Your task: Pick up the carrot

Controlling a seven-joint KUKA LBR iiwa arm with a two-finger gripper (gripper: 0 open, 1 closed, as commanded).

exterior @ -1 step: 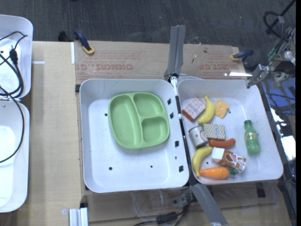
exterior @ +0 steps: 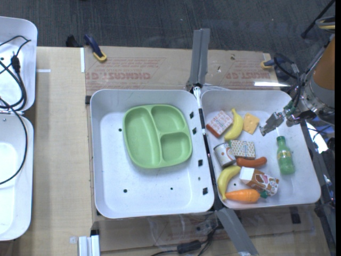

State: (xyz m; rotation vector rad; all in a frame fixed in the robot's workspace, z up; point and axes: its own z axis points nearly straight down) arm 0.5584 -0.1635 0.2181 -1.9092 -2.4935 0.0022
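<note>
The gripper [exterior: 273, 121] is located over the upper right part of the right bin [exterior: 311, 193], at the end of the arm [exterior: 322, 73] that enters from the right edge of the view. Whether the gripper is parted or closed cannot be determined at this resolution; nothing is visibly held. The gripper tip lies just right of the yellow cheese wedge [exterior: 251, 123] and above-left of the green bottle [exterior: 285, 156], which lies near the bin's right wall.

The carrot [exterior: 243, 196] lies on its side at the near edge of the right bin, close to the front wall, well apart from the gripper. Its orange body points left to right. It lies just below a banana [exterior: 227, 178] and beside a small printed carton [exterior: 265, 183], which sits at its upper right.

Other contents of the right bin: a second banana [exterior: 235, 125] near the top centre, a red-and-white box [exterior: 219, 123] to its left, a can [exterior: 222, 153] and a patterned box [exterior: 243, 149] mid-bin, a sausage [exterior: 251, 161] below them, and a white cube [exterior: 246, 174] next to the carton.

The left bin [exterior: 106, 159] contains a green divided plate [exterior: 157, 135] with three compartments, positioned in the upper centre. Both bins rest on a bench covered with cardboard [exterior: 144, 68].
</note>
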